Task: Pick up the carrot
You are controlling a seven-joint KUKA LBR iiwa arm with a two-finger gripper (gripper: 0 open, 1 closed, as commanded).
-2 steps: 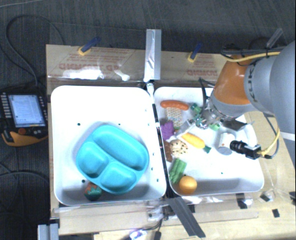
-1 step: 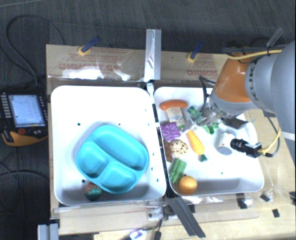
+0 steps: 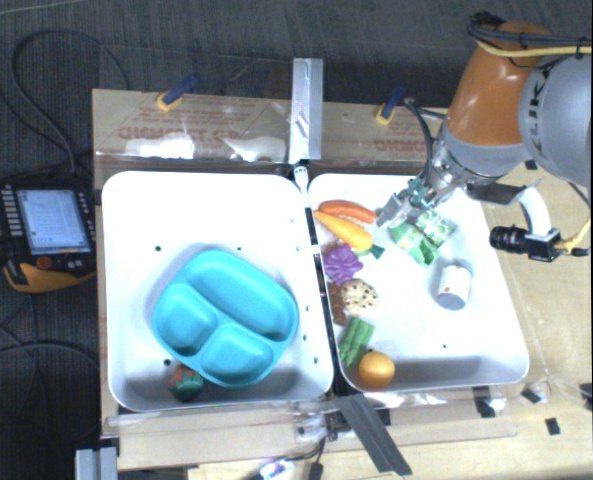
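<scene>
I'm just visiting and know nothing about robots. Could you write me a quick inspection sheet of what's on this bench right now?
Surface: two shallow white bins, left bin and right bin, side by side on a bench.
Job's things: carrot lying near the right bin's upper left corner, not held.
Clutter: blue divided plate in the left bin; in the right bin a green packet, purple grapes, a white cup on its side, an orange.
Grippers: gripper just right of the carrot, beside the green packet.
Cables: black cables on the floor, left.
Surroundings: teach pendant left of the bench.
</scene>
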